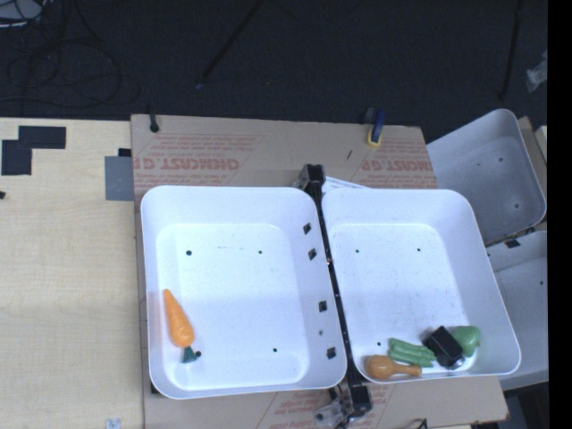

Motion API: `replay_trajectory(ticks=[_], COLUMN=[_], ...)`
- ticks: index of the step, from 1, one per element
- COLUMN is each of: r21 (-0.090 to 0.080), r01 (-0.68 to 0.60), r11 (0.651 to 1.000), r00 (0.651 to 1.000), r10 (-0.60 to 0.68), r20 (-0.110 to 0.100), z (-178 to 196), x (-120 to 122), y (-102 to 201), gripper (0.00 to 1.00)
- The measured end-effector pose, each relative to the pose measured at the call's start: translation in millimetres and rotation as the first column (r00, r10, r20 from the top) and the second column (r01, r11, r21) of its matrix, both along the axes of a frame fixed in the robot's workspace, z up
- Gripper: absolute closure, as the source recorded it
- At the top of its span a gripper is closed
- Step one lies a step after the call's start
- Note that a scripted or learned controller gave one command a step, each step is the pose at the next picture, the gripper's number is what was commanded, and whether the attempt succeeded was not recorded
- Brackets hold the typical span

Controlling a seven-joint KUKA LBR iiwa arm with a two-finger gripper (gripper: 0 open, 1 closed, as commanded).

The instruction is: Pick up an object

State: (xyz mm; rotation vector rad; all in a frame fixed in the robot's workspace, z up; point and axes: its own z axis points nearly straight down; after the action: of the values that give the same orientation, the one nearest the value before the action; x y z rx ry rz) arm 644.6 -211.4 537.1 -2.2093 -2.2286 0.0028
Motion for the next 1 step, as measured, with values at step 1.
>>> replay_trajectory(ticks=[1], r21=[0.000], r01=[0.000], r11=[1.000], r00=[1.000], r10=[0.000], r20=[0.000], z=[0.0], x=[0.0], y=[-0.1], gripper=[0.00])
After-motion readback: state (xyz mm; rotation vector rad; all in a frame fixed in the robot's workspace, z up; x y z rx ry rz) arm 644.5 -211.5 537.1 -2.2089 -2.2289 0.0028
